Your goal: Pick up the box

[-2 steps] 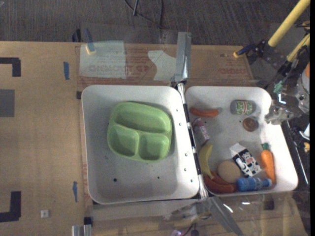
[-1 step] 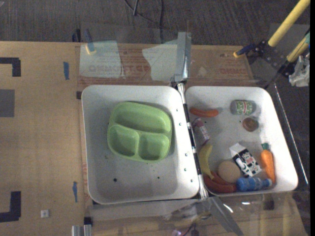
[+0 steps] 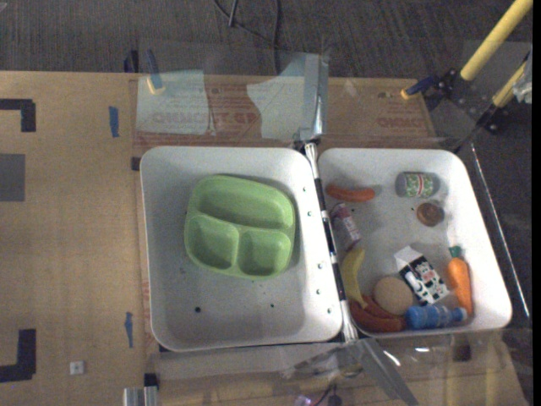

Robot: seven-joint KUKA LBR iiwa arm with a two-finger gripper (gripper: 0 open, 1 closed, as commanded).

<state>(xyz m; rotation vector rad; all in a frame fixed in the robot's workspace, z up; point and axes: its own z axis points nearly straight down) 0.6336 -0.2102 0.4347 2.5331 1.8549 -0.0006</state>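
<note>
Two white bins are seen side by side on the bench. A green tray (image 3: 241, 226) with three compartments is held in the left bin (image 3: 169, 311). The box (image 3: 422, 276), white with black patches, is found in the right bin (image 3: 486, 227), toward its near side, between an egg (image 3: 392, 295) and a carrot (image 3: 460, 282), with a blue bottle (image 3: 434, 316) just below it. A banana (image 3: 352, 274), a sausage (image 3: 350, 194), a can (image 3: 418, 183) and a brown disc (image 3: 430, 214) are also contained there. The state of the jaws cannot be told.
</note>
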